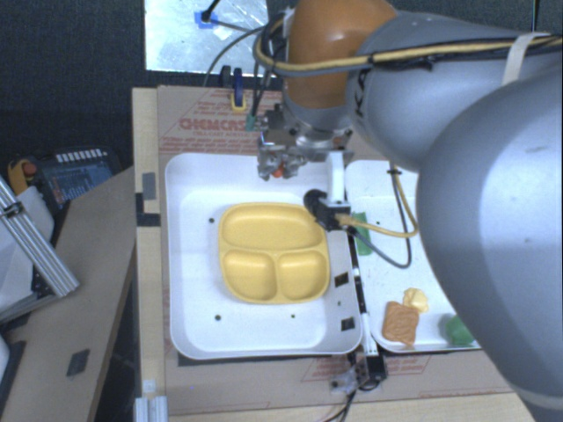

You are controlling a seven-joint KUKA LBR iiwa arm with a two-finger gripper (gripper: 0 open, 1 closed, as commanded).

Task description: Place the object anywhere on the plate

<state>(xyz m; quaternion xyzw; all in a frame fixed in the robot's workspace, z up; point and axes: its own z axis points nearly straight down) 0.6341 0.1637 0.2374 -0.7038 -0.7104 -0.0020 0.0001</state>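
The gripper (280,167) is seen above the far edge of the left bin (189,236). How far its jaws stand apart cannot be told, nor whether anything is held between them. The yellow plate (271,253), divided into three compartments, lies just in front of the jaws. A brown object (400,323) rests in the right bin (380,202), well apart from the jaws, beside a small yellow piece (416,300) and a green piece (456,329).

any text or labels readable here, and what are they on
"CHEMCAS..." in red on the cardboard sheet behind the left bin; its end is hidden by the arm.
Smaller red print around it: too blurred to read.
Red print on the cardboard's front edge: unreadable.
Yellow plate: no text.
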